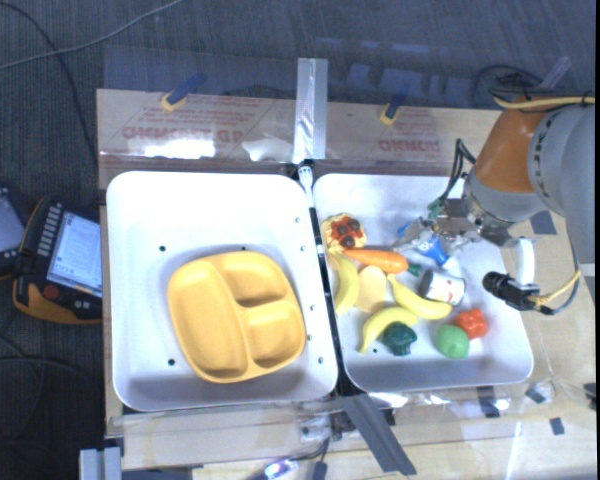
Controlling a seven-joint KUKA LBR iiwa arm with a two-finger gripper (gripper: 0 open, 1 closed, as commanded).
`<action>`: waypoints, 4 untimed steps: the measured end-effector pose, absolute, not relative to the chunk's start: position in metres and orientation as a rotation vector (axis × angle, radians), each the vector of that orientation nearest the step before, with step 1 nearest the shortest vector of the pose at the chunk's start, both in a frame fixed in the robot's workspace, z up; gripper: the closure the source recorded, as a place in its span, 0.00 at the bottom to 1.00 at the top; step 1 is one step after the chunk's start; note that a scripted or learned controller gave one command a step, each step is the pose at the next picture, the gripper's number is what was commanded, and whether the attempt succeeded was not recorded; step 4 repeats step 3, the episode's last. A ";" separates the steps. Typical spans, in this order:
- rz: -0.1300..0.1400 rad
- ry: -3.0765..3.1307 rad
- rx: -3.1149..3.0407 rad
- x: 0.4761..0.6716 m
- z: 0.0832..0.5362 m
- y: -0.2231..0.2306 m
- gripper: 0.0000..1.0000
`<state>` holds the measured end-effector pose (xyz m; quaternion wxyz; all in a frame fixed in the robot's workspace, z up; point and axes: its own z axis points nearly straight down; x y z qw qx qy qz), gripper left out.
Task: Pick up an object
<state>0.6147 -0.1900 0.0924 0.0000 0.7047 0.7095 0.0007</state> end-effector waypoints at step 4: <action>-0.005 2.036 2.393 0.647 0.191 -0.090 1.00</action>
